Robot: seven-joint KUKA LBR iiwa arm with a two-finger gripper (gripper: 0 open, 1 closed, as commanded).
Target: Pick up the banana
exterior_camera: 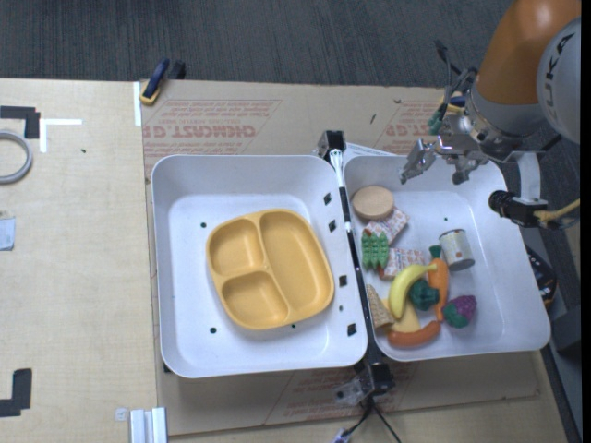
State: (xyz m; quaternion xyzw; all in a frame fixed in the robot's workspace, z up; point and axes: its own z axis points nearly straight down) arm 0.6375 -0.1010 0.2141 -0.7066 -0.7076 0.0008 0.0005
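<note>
Over the right bin's far edge: the tool [441, 162] hangs from the grey arm, whose orange band [520, 44] shows above the wrist.
Tool state: released, its two fingers spread apart with nothing between them.
Banana [404, 287]: lies in the right bin [503, 326], yellow and curved, among the toy food near that bin's left wall, well apart from the tool.
Neighbours: a green piece [426, 295] and an orange carrot-like piece [439, 280] touch the banana's right side; a sausage [416, 335] lies just below; a small can [455, 247] sits to the right.
Left bin [180, 340]: bears a yellow divided plate [268, 268].
Counter [65, 275]: carries both bins side by side.
</note>
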